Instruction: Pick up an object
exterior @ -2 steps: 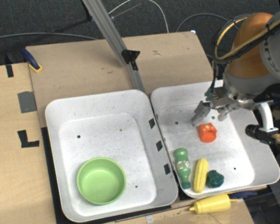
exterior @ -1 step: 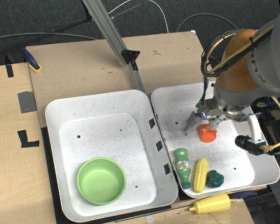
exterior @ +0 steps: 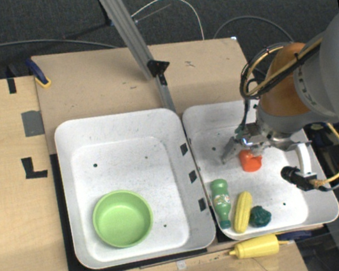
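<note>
The arm (exterior: pixel 303 85) reaches over the right bin (exterior: pixel 299 206), its gripper (exterior: pixel 239 144) low above the bin floor. Whether it is spread or closed cannot be told. An orange object (exterior: pixel 251 161) lies just beside the gripper, below it. Near the bin's front edge sit a green bottle (exterior: pixel 220 196), a yellow piece (exterior: pixel 242 211) and a dark green lump (exterior: pixel 260 215). The left bin (exterior: pixel 116 125) holds a green bowl (exterior: pixel 123 218)

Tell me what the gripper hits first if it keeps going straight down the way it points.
Likely the orange object: the gripper hangs just above it in the right bin, pointing down. Depth is unclear from this slanted view, so it could miss and meet the bin floor beside it.
</note>
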Controlling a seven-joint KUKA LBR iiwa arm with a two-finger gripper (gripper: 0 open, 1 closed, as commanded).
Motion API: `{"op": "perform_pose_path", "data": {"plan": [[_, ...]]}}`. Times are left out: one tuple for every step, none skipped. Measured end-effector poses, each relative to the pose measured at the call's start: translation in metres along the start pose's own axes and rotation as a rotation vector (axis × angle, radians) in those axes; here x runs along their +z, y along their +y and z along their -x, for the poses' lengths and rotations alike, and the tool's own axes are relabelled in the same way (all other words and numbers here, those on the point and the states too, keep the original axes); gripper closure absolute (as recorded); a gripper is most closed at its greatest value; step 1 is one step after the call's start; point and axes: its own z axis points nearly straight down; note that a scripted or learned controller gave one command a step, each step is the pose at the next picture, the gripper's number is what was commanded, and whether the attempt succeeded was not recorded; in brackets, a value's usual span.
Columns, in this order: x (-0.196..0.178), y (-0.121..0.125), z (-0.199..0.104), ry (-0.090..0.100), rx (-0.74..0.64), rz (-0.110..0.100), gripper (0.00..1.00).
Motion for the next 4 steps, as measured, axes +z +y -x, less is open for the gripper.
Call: {"op": "perform_pose_path", "data": {"plan": [[-0.013,0.003,-0.001,0.001,-0.002,0.007,1.0],[-0.075,0.007,0.004,0.011,-0.003,-0.011,1.0],[-0.128,0.009,0.004,0.011,-0.003,-0.011,1.0],[-0.136,-0.003,-0.045,0.014,-0.007,-0.017,1.0]]}}
